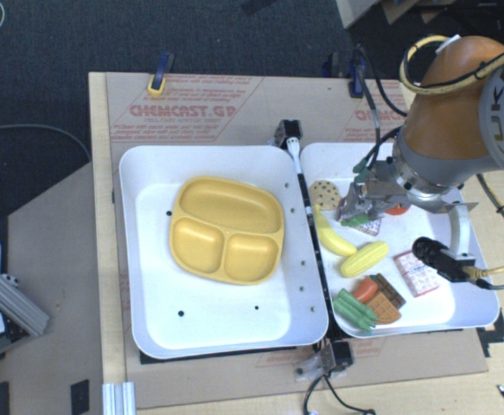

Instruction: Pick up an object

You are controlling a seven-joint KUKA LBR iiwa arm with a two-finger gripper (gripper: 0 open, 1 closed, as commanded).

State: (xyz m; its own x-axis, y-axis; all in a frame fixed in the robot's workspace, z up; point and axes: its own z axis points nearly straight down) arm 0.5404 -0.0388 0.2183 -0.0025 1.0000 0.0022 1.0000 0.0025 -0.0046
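Note:
My gripper (358, 207) hangs low over the upper middle of the right bin (468, 314), with the arm coming in from the right. Just under its tip lies a small white and pink packet (366, 226); whether it is touched is unclear. A round tan cookie (323, 194) lies to the gripper's left. A yellow banana (334, 239) and a yellow corn cob (364, 258) lie just below it. A red thing (397, 207) peeks out from under the wrist.
The left bin (148, 232) holds a yellow divided plate (226, 229). Lower in the right bin lie a pink packet (416, 274), a brown and orange piece (381, 293) and a green piece (355, 309). A black divider rail (308, 223) runs between the bins.

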